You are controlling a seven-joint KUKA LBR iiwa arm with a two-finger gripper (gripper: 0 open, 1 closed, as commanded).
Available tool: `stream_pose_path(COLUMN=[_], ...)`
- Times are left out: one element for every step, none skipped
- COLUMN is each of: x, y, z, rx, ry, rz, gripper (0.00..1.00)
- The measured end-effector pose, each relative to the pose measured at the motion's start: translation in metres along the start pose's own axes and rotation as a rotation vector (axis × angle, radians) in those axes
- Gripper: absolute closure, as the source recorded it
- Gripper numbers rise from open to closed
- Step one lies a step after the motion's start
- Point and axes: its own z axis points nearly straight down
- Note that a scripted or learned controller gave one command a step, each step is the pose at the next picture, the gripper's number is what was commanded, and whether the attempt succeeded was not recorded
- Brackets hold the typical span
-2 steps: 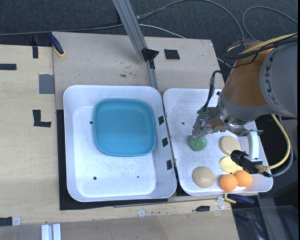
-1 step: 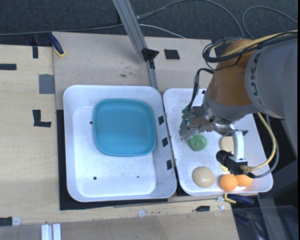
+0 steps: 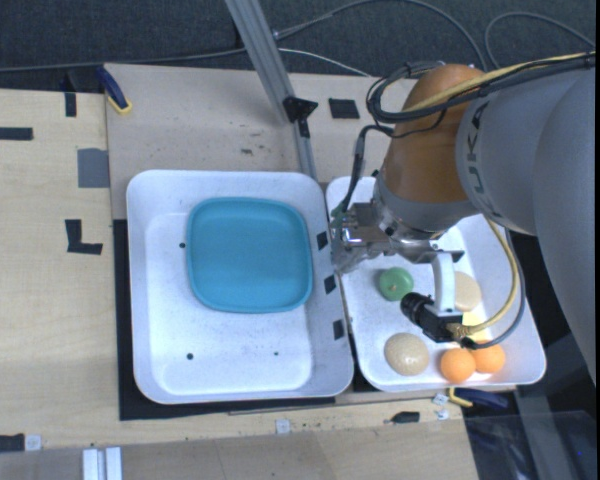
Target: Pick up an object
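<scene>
Reaching in over the right bin [image 3: 520,368], the grey arm [image 3: 540,138] with its orange band [image 3: 430,138] hangs its claw [image 3: 365,243] low at the bin's upper left corner, close by the wall that parts the two bins. Whether the claw is spread or pressed together cannot be told from this slanted view, as the wrist hides much of it, and nothing can be seen held in it.

The likeliest thing to pick up, a small green object [image 3: 391,285], lies in the right bin just below and to the right of the claw. A beige ball [image 3: 407,353] rests near the bin's front edge, with two orange balls [image 3: 473,361] touching each other just beside it. A pale round object [image 3: 465,290] sits partly behind a black fitting [image 3: 427,315] on the arm. The left bin [image 3: 160,268] carries a blue plate [image 3: 249,254].

The risks, as judged from here: the claw stands so near the dividing wall that a descent could strike the rim, and the round things may roll off at a glancing touch. Crowding near the front could also spoil a clean pinch.
</scene>
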Motion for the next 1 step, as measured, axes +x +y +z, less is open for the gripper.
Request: stream_pose_path(x=[0.0593], y=[-0.0012], z=[0.0059], rx=[0.001], ry=[0.000], rz=[-0.001], gripper=[1.00])
